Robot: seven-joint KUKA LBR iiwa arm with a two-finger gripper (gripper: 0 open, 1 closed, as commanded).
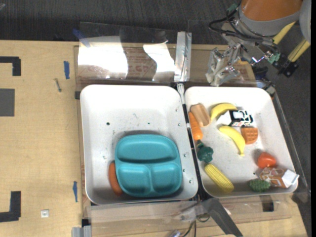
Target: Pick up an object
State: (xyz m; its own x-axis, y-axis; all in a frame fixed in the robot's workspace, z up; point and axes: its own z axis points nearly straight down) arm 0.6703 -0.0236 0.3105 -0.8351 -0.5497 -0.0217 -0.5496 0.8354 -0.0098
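The right bin holds smooth plastic toy food: two curved yellow bananas, a knobbly corn cob, a red tomato, a tan hot dog. A small black-and-white block has markings I cannot read. In the left bin lies a teal compartment tray. My gripper hangs beyond the right bin's far rim, metal fingers apart, clamping nothing.

Even, bright overhead light fills the scene. Strong white glare washes the clear plastic sheet just behind the left bin. Shadows are soft; the picture is slightly grainy throughout.
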